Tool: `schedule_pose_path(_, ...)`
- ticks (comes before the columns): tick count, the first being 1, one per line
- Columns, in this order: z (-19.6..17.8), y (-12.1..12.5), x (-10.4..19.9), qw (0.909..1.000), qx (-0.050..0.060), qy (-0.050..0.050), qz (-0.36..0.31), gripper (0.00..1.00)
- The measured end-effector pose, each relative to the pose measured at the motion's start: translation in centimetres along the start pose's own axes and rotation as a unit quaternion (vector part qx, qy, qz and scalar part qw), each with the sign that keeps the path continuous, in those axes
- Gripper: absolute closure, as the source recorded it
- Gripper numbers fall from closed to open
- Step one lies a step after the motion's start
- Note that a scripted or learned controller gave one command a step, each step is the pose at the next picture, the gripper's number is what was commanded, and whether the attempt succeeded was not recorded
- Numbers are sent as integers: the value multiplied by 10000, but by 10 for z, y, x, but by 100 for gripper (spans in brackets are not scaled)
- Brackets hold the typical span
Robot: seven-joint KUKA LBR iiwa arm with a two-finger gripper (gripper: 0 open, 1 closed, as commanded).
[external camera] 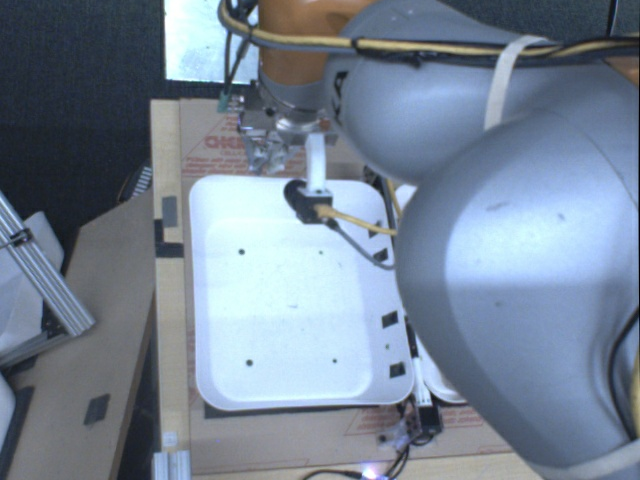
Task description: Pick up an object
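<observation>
Overhead, slanted view. Grey arm reaching in from right, filling most of right half and hiding nearly all of right bin; just a sliver of that bin's white edge seen beneath arm. Orange band at top centre, above wrist. Gripper hanging over far rim of left bin, at its upper left part, near bin's back edge. Fingers small, metallic, blurred against cardboard; cannot tell whether open or closed, nothing made out between them. Black fitting with yellow cable lying just below wrist, over bin's far right corner. Left bin floor white, marked with four small dark dots. Object to pick: cannot be located anywhere on visible bin surface. Cardboard sheet under bins on desk. Aluminium frame at far left.
</observation>
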State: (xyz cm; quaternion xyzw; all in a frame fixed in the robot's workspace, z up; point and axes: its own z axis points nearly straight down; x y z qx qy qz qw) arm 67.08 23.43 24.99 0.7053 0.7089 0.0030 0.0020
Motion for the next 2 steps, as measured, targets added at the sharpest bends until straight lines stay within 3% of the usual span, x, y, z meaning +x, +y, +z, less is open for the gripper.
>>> schedule_pose_path(1, -42, -5, 0, 10000, 5, 3, -1, 100)
schedule_pose_path(2, -44, -2, 0, 10000, 22, -6, -3, 100)
